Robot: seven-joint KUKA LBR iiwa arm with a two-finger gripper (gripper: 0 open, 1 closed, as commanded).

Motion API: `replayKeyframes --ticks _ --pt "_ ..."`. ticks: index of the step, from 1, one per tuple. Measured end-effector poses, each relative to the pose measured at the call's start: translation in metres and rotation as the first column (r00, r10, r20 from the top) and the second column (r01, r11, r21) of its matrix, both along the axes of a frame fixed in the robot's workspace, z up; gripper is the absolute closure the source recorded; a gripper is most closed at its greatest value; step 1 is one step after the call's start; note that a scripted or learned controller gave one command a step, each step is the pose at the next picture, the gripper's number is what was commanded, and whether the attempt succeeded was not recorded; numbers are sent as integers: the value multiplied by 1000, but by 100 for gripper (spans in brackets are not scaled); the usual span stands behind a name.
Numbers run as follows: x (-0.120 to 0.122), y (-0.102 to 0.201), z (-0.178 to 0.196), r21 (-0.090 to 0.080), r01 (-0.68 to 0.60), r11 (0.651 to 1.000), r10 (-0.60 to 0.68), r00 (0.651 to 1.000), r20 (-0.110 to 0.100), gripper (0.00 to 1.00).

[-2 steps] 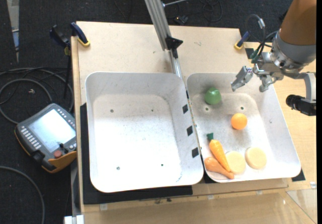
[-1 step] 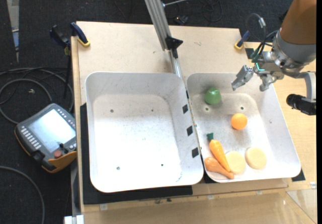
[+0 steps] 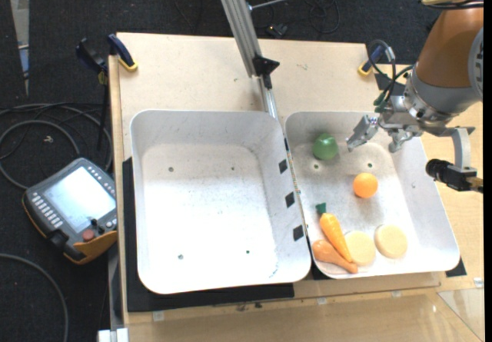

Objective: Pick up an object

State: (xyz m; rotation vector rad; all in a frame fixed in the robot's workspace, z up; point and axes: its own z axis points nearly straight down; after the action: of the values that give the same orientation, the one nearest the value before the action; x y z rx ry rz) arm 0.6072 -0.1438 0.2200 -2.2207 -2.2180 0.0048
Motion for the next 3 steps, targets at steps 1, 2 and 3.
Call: replayKeyframes --ticks 1,2,3 --pt "-1 10 -50 1 -3 1000 3 1000 -1 0" --pt "-6 8 -114 1 0 1000 0 1000 -3 0" --pt "-3 8 -99 0 0 1000 0 1000 5 100"
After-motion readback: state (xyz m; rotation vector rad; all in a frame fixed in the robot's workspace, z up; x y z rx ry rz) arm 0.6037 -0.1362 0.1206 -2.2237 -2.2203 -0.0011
